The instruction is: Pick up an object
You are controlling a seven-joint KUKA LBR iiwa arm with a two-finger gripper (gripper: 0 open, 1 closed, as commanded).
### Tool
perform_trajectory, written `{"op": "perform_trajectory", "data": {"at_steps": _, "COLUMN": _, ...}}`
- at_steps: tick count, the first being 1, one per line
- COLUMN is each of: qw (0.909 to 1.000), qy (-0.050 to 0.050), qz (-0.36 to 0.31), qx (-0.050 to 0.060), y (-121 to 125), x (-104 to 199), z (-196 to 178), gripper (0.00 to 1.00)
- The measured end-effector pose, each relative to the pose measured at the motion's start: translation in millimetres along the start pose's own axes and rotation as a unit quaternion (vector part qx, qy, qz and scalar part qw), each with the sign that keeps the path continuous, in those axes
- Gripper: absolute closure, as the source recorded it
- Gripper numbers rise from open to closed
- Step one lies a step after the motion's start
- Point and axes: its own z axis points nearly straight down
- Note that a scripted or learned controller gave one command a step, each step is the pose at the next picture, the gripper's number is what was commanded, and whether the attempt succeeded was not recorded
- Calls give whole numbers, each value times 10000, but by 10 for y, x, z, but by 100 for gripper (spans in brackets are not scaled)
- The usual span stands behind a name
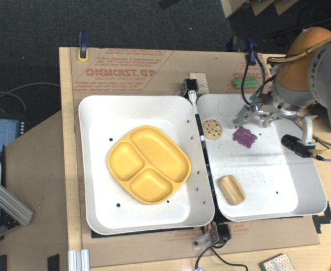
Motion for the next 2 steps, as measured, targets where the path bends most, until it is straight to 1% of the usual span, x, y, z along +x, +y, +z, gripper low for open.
{"op": "perform_trajectory", "data": {"at_steps": 1, "qw": 10000, "qy": 34, "qz": 22, "qx": 89, "y": -1353, "x": 349, "z": 8, "gripper": 0}}
{"op": "perform_trajectory", "data": {"at_steps": 2, "qw": 10000, "qy": -2, "qz": -8, "qx": -12, "y": -472, "x": 307, "z": -5, "gripper": 0}}
